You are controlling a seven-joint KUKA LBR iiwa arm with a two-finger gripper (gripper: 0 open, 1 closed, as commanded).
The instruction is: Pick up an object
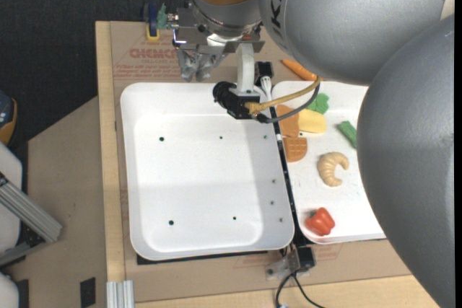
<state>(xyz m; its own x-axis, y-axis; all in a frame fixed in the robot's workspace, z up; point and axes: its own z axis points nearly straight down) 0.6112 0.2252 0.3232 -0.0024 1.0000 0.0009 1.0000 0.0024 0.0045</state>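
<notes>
Objects for picking lie in the right bin (361, 231), right of the frame's middle: a croissant (333, 168), a red pepper (321, 221), a yellow piece (312, 122), green bits (349, 132) and an orange carrot (297, 69) (partly under the arm). The left bin (198, 169) has small dark dots. The gripper (195, 68) hangs at the upper middle, over the cardboard past the left bin's far rim; I cannot tell if it is spread or pressed together.

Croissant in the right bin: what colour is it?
Pale tan croissant, seen best in the camera view.
</notes>
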